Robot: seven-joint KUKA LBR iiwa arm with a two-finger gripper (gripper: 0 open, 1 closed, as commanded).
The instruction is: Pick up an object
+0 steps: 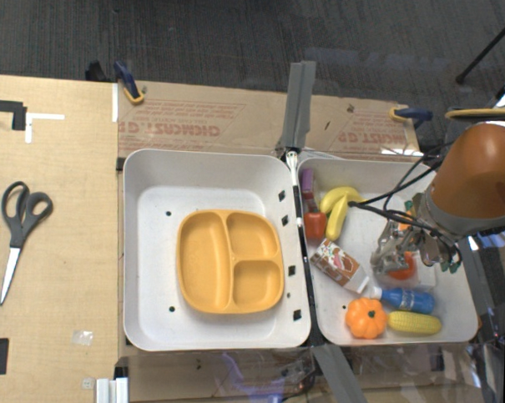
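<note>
At right of frame, the gripper (391, 259) is down in the right bin (460, 331), over a red item (402, 265); I cannot tell its state. Nearby lie a pumpkin (366, 317), corn (413, 323), a blue bottle (407, 298) and a banana (339, 206). The left bin (141, 258) holds a yellow plate (230, 261).

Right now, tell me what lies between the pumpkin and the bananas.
In the camera view, a small snack packet lies tilted on the bin floor between the pumpkin and the bananas, touching neither.
</note>
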